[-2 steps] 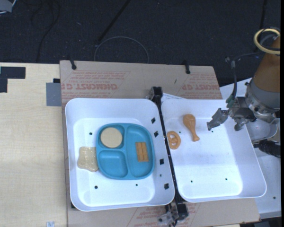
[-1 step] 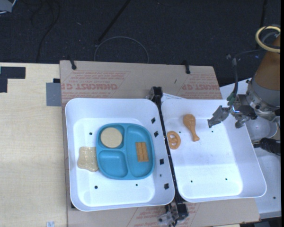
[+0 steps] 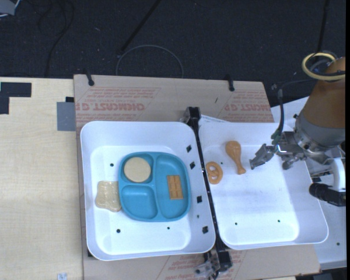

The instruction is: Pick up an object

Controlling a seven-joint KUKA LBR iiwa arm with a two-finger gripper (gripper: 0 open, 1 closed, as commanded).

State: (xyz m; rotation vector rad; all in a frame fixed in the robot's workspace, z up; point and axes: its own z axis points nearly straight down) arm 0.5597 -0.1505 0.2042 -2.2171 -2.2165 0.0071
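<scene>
In the right bin [image 3: 262, 226] lie a tan toy drumstick [image 3: 235, 156] and a small brown pretzel [image 3: 213, 172], close to its left wall. My gripper [image 3: 274, 158] hangs over the right part of that bin, a short way right of the drumstick. Its fingers stand open and apart, with nothing between them. The left bin [image 3: 99, 238] holds a blue divided tray [image 3: 146, 206]. A round pale cookie [image 3: 136, 169] and a small brown waffle piece [image 3: 174, 186] rest in the tray. A pale bread slice [image 3: 108, 195] lies against the tray's left edge.
The grey arm with its orange band [image 3: 329, 98] comes in from the right over the bin's right rim. A black divider with clips [image 3: 199, 179] runs between the bins. Cardboard [image 3: 151, 101] lies under both bins. The lower half of the right bin has free floor.
</scene>
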